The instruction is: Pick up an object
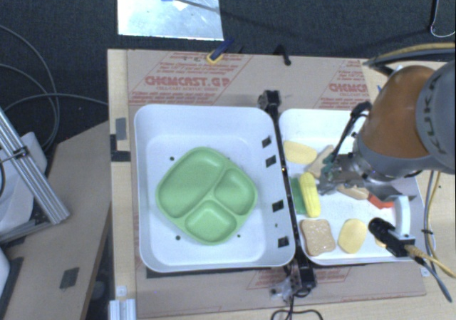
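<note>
Dark carpet surrounds desk with two white bins. Right bin (317,120): fingers (329,182) low among toy foods, approach step, I judge. Opening and any hold: cannot tell. Corn cob (309,194) just left of fingers. Next: confirm closure, lift straight.

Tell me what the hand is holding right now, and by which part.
Cannot tell. The hand is low in the right bin, right beside the corn cob, but the view doesn't show anything between its fingers.
</note>
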You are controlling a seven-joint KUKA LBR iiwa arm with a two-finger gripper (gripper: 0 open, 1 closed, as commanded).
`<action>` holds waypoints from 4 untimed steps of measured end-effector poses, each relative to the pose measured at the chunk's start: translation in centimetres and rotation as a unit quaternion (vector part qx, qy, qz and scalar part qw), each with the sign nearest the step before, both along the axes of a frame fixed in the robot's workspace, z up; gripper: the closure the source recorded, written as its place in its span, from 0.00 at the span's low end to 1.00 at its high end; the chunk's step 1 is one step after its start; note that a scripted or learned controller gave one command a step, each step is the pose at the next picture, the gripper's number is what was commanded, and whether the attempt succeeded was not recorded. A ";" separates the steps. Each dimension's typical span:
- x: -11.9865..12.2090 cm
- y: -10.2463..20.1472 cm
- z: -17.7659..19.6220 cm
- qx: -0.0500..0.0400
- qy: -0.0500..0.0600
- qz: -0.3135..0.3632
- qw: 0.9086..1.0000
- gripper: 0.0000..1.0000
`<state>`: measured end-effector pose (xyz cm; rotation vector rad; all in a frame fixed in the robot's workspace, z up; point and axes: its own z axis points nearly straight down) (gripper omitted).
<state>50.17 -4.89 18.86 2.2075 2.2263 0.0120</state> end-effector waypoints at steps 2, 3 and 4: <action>-0.2 -0.2 -0.4 0.000 0.003 -0.003 1.000 0.00; -0.2 -0.2 -0.4 0.000 0.003 -0.003 1.000 0.00; -0.2 -0.2 -0.4 0.000 0.003 -0.003 1.000 0.00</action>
